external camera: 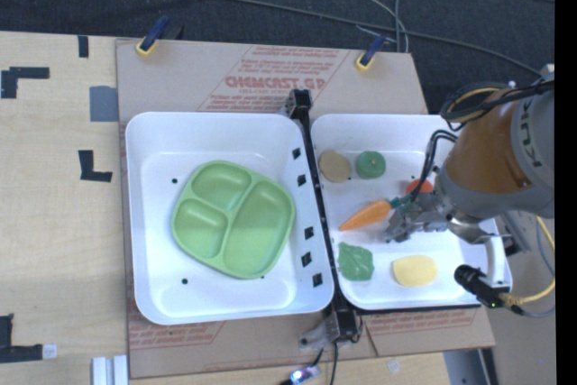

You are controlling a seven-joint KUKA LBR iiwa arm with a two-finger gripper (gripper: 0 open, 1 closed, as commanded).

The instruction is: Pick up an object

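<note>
On the bench two white bins are sitting side by side on a sheet of brown cardboard [270, 72]. The left bin [149, 194] is holding a green divided plate [234, 218], which is lying flat and turned at a slant, near the middle of the bin.

The right bin [361, 123] is holding several small objects. A tan round piece [334, 166] is resting near the far left corner, and a dark green round piece [370, 164] is lying just beside it on the right. An orange carrot [365, 215] is lying near the middle, with its thick end pointing toward the gripper. A green leafy piece [355, 262] is sitting near the front left corner, and a pale yellow piece [415, 270] is lying to its right, apart from it. A small red-orange object [417, 187] is partly showing behind the arm.

The grey arm [491, 162] is reaching in from the right over the right bin. The gripper [403, 219] is hanging low, just beside the thick end of the carrot. Whether it is open or closed, I cannot tell, because the dark parts are blurring together. Nothing is visibly being held by it.
</note>
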